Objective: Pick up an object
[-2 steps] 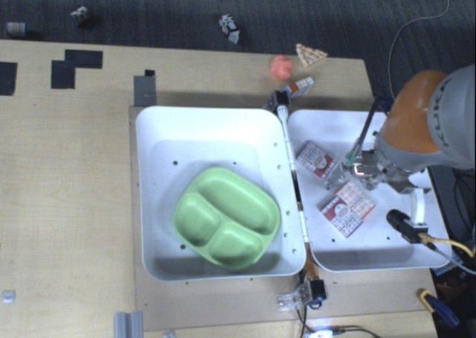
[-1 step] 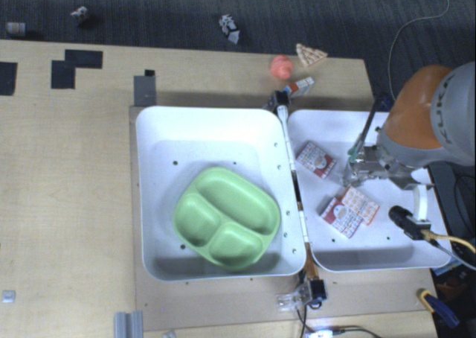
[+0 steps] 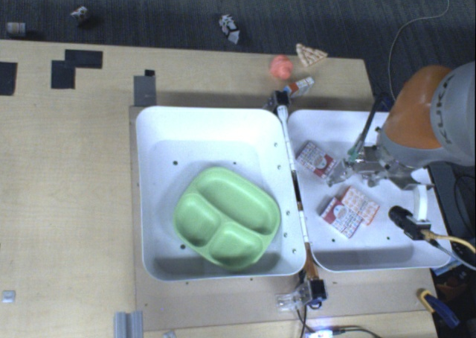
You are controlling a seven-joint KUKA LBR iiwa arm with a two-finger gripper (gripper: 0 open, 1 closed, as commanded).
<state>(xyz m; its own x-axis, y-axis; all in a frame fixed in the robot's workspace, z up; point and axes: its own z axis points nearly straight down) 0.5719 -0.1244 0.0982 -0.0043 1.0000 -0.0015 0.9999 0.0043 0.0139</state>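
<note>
The grey arm's metal two-finger gripper (image 3: pixel 348 168) hangs low over the right shallow white bin (image 3: pixel 394 253); whether it is spread or pinching, I cannot tell. Just left of it lies a small red-and-white printed packet (image 3: pixel 314 159); a larger red-and-white printed packet (image 3: pixel 349 211) lies just below.
</note>
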